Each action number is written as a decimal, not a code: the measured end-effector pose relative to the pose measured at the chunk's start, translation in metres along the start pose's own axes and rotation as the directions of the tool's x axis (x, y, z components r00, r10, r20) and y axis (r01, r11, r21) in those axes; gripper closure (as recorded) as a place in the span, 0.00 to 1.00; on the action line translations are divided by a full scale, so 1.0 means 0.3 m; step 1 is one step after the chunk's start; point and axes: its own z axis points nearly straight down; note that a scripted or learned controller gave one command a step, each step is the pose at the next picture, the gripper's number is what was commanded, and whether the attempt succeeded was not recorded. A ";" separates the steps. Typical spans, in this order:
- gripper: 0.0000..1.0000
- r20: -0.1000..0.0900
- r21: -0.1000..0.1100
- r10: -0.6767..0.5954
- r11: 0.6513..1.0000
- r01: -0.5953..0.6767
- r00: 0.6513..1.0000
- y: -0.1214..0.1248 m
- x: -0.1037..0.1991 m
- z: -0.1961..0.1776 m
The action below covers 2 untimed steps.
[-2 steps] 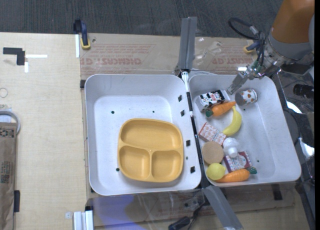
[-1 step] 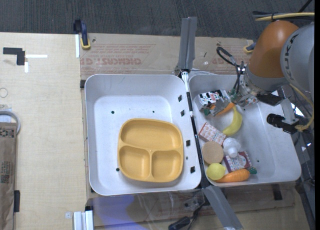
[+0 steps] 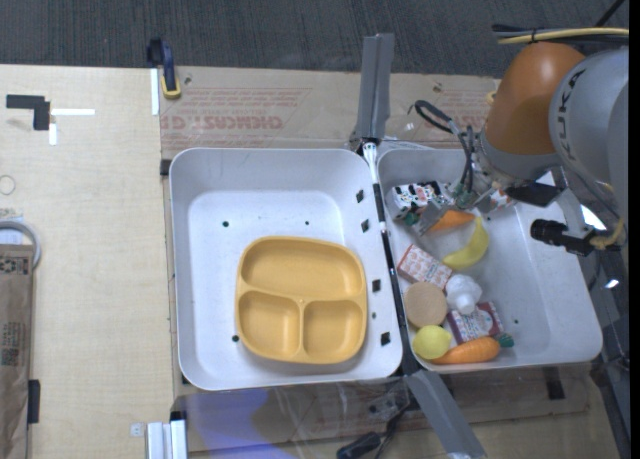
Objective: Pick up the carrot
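A carrot, orange with a green tip, lies along the front wall of the right bin, beside a yellow lemon. A second, smaller orange piece lies at the back of that bin, touching a banana. My gripper hangs low over the bin's back part, just above and right of that small orange piece and far from the front carrot. The wrist and cables hide its tips.
The right bin also holds a tan disc, a red-and-white box, a white object, a red packet and a black-and-white item. A yellow compartment tray sits in the left bin.
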 end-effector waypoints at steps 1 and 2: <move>0.00 0.000 0.000 -0.175 0.985 0.175 0.985 -0.039 -0.035 -0.092; 0.00 -0.001 0.000 -0.385 0.923 0.385 0.923 0.010 0.035 0.001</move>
